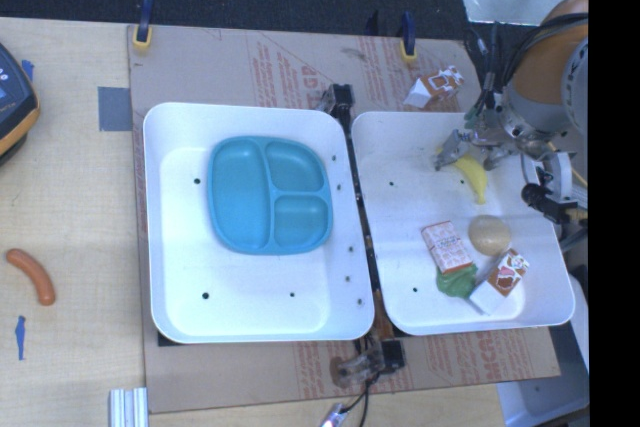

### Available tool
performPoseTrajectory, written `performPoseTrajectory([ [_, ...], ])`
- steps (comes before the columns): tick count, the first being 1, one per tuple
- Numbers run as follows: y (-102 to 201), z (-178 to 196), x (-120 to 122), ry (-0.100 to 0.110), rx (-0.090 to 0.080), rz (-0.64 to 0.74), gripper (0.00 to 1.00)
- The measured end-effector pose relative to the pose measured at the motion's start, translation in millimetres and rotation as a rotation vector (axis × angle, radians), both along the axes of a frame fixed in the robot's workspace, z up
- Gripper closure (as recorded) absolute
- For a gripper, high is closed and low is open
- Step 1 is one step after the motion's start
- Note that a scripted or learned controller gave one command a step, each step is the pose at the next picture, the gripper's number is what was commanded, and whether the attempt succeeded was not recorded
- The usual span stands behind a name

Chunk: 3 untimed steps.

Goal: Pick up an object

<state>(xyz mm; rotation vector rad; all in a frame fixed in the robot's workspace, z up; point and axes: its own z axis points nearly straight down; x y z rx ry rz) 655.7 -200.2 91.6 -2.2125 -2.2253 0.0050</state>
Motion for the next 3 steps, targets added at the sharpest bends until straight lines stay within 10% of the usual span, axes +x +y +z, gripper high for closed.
performPoseTrajectory([
  [1,-11.6,83.6,1.3,-0.005,-0.001,-0.003,0.0],
  [3,-10.9,0.3,0.3,0.001,0.0,0.0,0.0],
])
